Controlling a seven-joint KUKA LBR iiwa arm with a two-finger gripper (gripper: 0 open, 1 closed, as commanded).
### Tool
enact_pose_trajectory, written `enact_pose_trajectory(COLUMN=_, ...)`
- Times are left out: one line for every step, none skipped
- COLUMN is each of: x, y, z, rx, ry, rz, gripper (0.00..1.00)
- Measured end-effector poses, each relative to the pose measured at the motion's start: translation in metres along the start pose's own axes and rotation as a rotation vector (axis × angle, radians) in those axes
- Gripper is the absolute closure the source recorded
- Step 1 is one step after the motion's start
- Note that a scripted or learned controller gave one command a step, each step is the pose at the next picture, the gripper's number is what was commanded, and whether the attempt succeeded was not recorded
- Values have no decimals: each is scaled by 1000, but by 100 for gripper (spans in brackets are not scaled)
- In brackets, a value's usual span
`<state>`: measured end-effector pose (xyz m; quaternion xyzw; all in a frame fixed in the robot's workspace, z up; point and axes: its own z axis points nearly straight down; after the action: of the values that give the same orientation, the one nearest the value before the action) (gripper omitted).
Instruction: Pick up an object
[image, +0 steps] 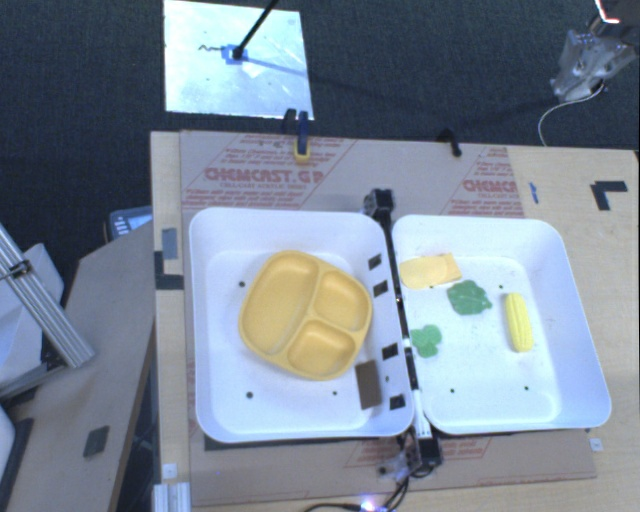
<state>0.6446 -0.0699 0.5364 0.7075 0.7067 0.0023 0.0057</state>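
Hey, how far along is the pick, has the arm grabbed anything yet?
Nothing looks picked yet. The gripper sits at the top right corner, off the bench, with nothing visibly in it. The corn, cheese slice and two green pieces lie in the right bin; the yellow tray lies in the left. Reaching, grasping and lifting remain.

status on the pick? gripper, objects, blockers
Gripper up at far right corner, off the bins, nothing seen in it. Corn, two green pieces, yellow slab loose in right bin. Nothing covering them.
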Motion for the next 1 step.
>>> enact_pose_trajectory(x=10, y=-165, z=34, rx=14, ry=8, rz=-3, gripper=100)
